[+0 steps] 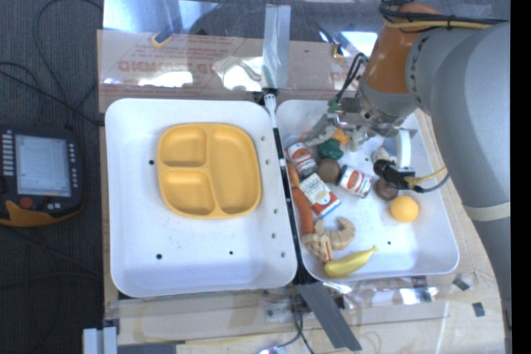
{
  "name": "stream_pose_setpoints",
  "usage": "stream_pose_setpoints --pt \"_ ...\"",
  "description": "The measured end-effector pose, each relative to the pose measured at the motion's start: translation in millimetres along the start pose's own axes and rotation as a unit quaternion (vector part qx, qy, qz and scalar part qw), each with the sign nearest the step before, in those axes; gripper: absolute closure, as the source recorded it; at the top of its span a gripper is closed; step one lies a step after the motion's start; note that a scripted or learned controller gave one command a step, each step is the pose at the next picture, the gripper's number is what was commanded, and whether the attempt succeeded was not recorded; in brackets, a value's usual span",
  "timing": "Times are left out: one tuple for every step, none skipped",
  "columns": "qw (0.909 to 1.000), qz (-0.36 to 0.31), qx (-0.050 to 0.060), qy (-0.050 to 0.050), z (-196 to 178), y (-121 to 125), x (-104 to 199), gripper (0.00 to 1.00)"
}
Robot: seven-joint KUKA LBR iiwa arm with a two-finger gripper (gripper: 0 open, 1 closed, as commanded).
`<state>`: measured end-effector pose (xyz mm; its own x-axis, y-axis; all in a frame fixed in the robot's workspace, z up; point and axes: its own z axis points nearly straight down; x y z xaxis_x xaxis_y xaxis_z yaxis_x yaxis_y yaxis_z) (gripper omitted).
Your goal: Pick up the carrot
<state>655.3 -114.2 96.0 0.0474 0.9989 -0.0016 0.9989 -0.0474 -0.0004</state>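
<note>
dark grey carpet surrounds a wooden bench that carries two shallow white bins side by side, with a handheld control pad lying on the floor far to the left. the grey arm with its orange band comes in from the right and hangs over the back of the right bin. the gripper sits low above the clutter there, and i cannot tell from this angle how it stands or whether anything is caught in it.

just below the gripper lies a dark green piece, with a brown round thing right under that. to the lower left of the gripper are a small can and a printed box. the carrot lies further down and left of the gripper, along the left wall of the right bin, partly tucked under the box and well apart from the gripper. a second can rests on its side below the gripper. lower right of it sits an orange. nearest the front edge are a knobbly tan item and a banana, touching each other.

well to the left of the gripper, the left bin holds a yellow divided plate.
</note>
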Motion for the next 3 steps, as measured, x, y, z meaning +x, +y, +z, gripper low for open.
stream_pose_setpoints --pt "0.9944 0.105 0.012 0.004 9.2 12.3 -17.9 0.0" --pt "0.994 0.108 0.017 0.001 3.9 9.6 -21.8 1.0" --pt "0.9941 0.108 0.013 0.001 3.0 11.1 -21.1 0.0"
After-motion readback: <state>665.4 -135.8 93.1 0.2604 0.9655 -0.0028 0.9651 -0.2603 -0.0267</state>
